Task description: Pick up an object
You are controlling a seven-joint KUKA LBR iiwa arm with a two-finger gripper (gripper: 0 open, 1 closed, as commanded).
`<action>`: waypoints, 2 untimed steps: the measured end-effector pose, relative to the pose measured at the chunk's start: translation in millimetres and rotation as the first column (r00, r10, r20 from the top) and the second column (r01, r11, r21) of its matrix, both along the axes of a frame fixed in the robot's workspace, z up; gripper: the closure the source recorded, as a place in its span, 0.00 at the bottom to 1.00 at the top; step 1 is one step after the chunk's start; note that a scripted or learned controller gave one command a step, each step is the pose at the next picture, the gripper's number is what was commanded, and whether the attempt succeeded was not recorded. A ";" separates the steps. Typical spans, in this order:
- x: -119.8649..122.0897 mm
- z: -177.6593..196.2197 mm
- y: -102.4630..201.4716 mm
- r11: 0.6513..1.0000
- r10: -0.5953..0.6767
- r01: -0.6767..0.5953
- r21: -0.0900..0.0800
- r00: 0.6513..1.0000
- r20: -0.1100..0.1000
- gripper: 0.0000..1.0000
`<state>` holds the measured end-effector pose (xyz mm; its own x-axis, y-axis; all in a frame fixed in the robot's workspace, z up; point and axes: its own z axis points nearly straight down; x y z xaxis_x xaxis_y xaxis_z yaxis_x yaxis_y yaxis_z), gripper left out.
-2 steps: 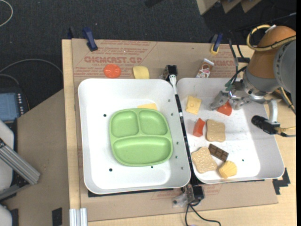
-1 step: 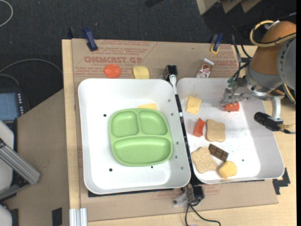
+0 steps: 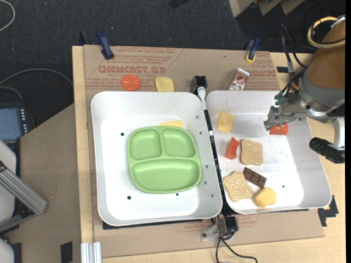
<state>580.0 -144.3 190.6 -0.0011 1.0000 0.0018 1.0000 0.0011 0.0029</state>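
Hovering low in the right bin (image 3: 307,163), gripper (image 3: 276,123) right above a red piece (image 3: 279,129). Lifting nothing yet. Finger state: cannot tell.

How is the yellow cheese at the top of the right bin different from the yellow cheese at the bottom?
The top cheese is a pale yellow, flat-looking square, while the bottom cheese is a deeper yellow and looks chunkier. The top cheese lies alone near the right bin's left wall, while the bottom cheese sits by a cracker and a chocolate bar. Both are yellow toy foods in the same bin.
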 end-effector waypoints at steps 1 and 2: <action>27.3 3.5 49.5 1.000 0.005 -0.005 -0.002 1.000 0.002 1.00; -9.1 25.2 124.2 1.000 0.006 -0.006 0.003 1.000 -0.006 1.00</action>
